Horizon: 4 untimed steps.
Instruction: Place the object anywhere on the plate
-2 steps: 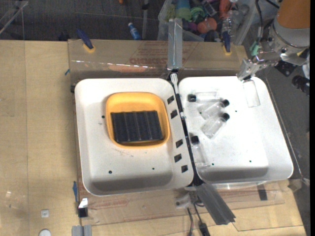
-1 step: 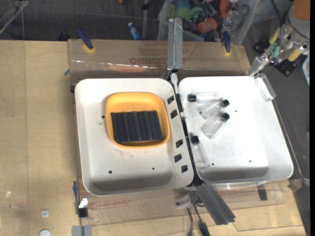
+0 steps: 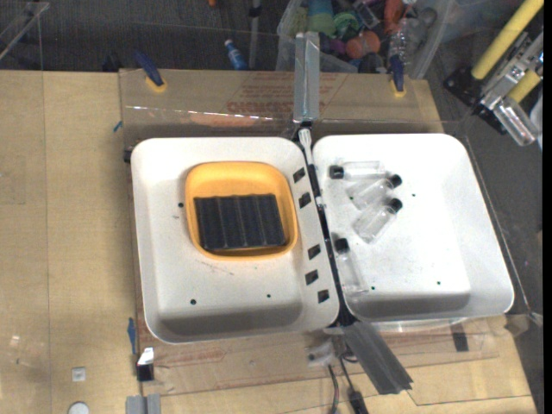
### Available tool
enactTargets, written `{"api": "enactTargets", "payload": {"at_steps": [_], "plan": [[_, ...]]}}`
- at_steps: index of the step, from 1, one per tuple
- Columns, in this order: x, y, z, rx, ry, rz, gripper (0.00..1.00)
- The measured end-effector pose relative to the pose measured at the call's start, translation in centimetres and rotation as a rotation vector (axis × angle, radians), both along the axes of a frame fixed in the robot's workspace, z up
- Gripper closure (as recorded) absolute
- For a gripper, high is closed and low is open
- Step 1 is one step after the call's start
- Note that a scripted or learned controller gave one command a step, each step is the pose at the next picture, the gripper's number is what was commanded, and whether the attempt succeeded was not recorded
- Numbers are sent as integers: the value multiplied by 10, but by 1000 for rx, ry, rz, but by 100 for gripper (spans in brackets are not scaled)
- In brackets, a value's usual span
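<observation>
An orange plate [image 3: 200,182] lies in the left bin [image 3: 159,257]. A black ribbed rectangular object [image 3: 239,221] rests flat on the plate and covers most of its middle. Several clear small bottles with black caps lie in the right bin [image 3: 440,231]: one [image 3: 355,172] near the back, two [image 3: 377,188] [image 3: 376,221] side by side in the middle, and one [image 3: 347,266] along the divider. My gripper [image 3: 516,110] is at the far upper right edge, outside and beyond the right bin, well away from the bottles and the plate.
A metal divider rail [image 3: 312,222] with black tabs runs between the two bins. A box of coloured toys [image 3: 362,11] stands behind the bench. Clamps [image 3: 153,78] hold a clear sheet at the back.
</observation>
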State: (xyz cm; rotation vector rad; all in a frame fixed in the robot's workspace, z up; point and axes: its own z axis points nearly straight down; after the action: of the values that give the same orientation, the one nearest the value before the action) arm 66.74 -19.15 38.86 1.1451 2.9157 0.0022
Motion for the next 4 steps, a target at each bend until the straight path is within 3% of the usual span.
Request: {"api": "enactTargets", "payload": {"at_steps": [1,2,4], "plan": [[-6,-32,31,-3,-1,356,100],[-8,-30,48,-4,-1,435,100],[1,-30,49,-10,-1,1222,100]]}}
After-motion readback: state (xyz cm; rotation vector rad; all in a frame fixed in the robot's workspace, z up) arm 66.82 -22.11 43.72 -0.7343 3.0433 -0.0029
